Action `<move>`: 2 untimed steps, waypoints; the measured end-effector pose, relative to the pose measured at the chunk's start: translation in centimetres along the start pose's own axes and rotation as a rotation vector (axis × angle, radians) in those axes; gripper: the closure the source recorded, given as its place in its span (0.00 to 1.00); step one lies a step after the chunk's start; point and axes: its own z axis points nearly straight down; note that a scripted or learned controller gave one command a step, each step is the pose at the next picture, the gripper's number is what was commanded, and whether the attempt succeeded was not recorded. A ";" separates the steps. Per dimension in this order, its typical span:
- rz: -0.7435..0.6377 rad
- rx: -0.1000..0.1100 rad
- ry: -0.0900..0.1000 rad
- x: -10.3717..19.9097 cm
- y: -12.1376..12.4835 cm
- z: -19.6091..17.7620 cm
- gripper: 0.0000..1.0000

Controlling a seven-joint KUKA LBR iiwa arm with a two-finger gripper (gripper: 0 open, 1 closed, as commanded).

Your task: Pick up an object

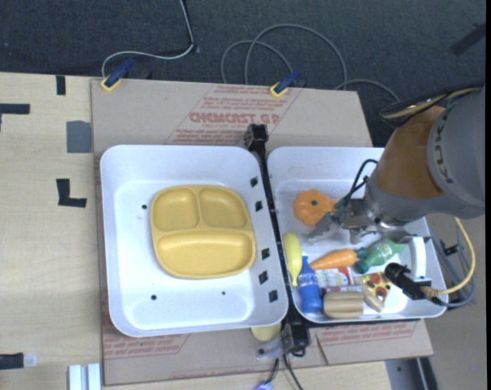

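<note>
Grey arm (441,165) reaches into the right bin (343,159); its jaws (343,222) hang beside an orange toy pumpkin (311,207), above a toy carrot (335,258). Whether they grip anything, I cannot tell.

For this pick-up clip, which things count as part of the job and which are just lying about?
Part of the job:
claw, low in the right bin
orange toy beside it
carrot
banana
green toy
blue bottle
tan block

Just lying about:
yellow plate in the left bin
cardboard sheet
cables
</note>
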 end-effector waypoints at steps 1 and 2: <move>-0.005 -0.001 0.000 3.0 8.4 3.1 0.00; -0.003 -0.001 0.002 2.9 8.3 2.1 1.00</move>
